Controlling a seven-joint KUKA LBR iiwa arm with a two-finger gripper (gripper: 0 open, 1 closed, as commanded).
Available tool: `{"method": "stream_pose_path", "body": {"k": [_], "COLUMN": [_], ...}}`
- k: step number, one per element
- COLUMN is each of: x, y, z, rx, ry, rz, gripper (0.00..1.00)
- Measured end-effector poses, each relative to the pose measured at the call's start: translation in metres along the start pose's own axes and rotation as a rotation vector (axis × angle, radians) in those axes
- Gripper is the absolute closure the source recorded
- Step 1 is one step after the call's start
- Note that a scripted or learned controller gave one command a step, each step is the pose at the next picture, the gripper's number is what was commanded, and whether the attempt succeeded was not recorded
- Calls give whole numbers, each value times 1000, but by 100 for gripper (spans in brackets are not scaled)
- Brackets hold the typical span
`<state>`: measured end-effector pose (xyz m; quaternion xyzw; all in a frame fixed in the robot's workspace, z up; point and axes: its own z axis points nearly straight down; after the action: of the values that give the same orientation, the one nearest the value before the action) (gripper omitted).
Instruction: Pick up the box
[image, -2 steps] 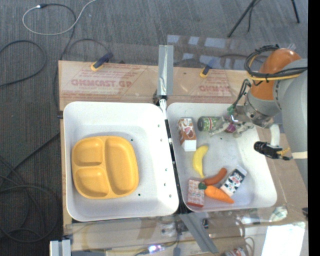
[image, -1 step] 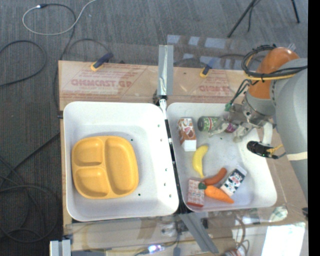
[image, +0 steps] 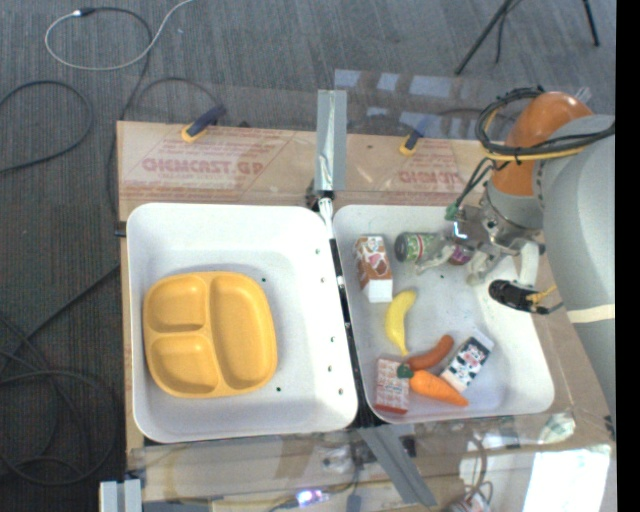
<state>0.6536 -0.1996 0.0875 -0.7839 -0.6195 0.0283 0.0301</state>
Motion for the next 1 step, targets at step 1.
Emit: {"method": "stream_pose_path", "body": {"k": [1], "x": [1], "y": [1], "z": [2], "rx": [7], "ry": [15], "rz": [204], "gripper": [0]}}
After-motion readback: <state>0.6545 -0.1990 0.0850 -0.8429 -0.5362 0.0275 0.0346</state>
